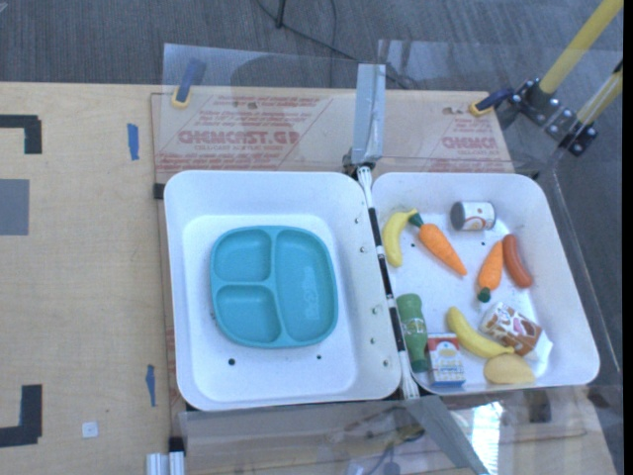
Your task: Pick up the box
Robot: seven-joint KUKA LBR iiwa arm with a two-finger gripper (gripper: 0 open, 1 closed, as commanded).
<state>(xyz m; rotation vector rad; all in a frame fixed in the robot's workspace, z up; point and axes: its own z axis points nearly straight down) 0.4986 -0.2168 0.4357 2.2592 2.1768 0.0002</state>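
We cannot tell whether the hand is open or closed. The box (pixel 447 359), a small printed carton in white, red and blue, lies in the right bin (pixel 564 265) of smooth white plastic, near its front wall. A green bottle (pixel 410 330) lies just beside it on the left, and a curved yellow banana (pixel 475 334) crowds its upper right. A rounded yellow lemon (pixel 509 369) sits near. The left bin (pixel 188 265) carries a glossy teal divided plate (pixel 274 287) on the tan surface (pixel 79 265).
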